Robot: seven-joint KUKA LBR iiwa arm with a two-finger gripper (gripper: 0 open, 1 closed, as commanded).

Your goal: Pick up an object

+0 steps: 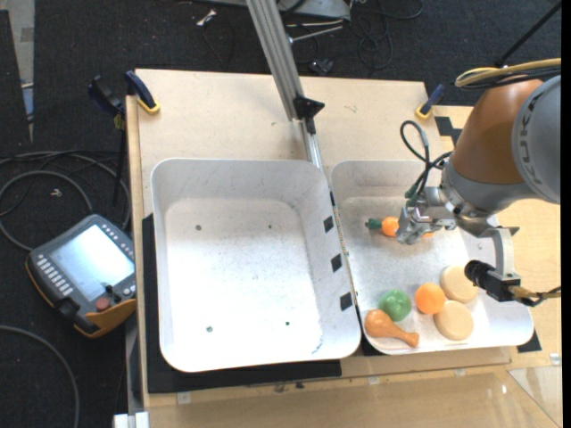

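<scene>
— What does the scene at the table (pixel 232 114) look like?

— A grey arm (pixel 508 150) with an orange band reaches in from the right side, over the right bin (pixel 375 181). Its claw (pixel 412 231) hangs low over the middle of that bin, right at a small orange piece (pixel 390 226) with a green tip.

— Is the claw pinching it?

— From here I cannot tell. The metal head covers its own tips, so whether it is spread or pressed together stays unclear. The orange piece shows just at the claw's left side, on the bin floor or very near it.

— What else lies in that bin?

— A cluster along the near edge, toward the near right corner. A green ball (pixel 393 305) sits beside an orange ball (pixel 429 298). In front of the green one lies a tan, pear-shaped piece (pixel 389 327) with its narrow end pointing right. Two pale, cream-coloured rounds sit further right: one (pixel 458 283) by the right rim, another (pixel 454 320) just in front of it, nearly touching the orange ball.

— And the left bin (pixel 241 181)?

— White, speckled, its right rim touching the other bin's rim.

— Anything off the table?

— A grey handheld control pendant (pixel 82 275) with a screen lies on the dark floor to the left, amid cables. A metal pole (pixel 277 47) slants up from the table's far side, and yellow-handled clamps (pixel 141 92) grip the far corners.
</scene>
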